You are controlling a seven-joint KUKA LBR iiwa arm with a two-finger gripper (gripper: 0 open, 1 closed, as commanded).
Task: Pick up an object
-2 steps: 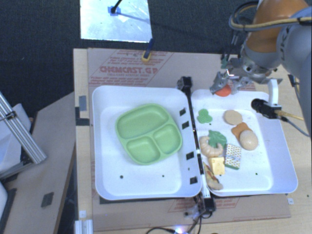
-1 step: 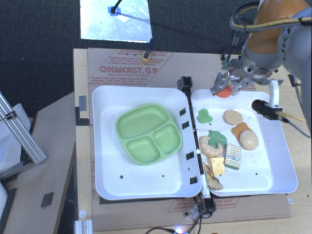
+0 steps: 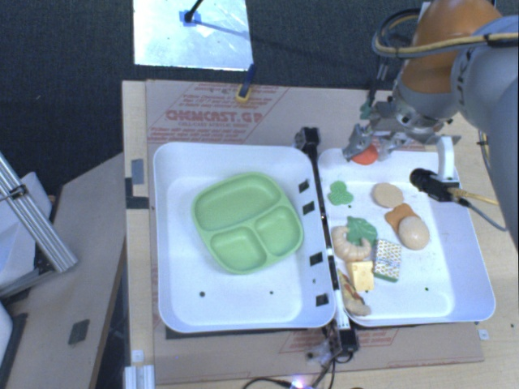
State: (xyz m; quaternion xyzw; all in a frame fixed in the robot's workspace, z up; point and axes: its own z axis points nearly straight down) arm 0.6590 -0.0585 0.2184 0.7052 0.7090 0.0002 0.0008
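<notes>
Over the right bin (image 3: 466,298), fingers (image 3: 366,146) pinch an orange-red piece (image 3: 366,156) at the far rim.

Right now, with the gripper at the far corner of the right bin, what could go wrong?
The gripper sits over a small red-orange object close to the right bin's far wall, so it may snag the rim or slip off. The other food toys, like the shrimp, lie clustered; a later grab may nudge neighbours.
</notes>
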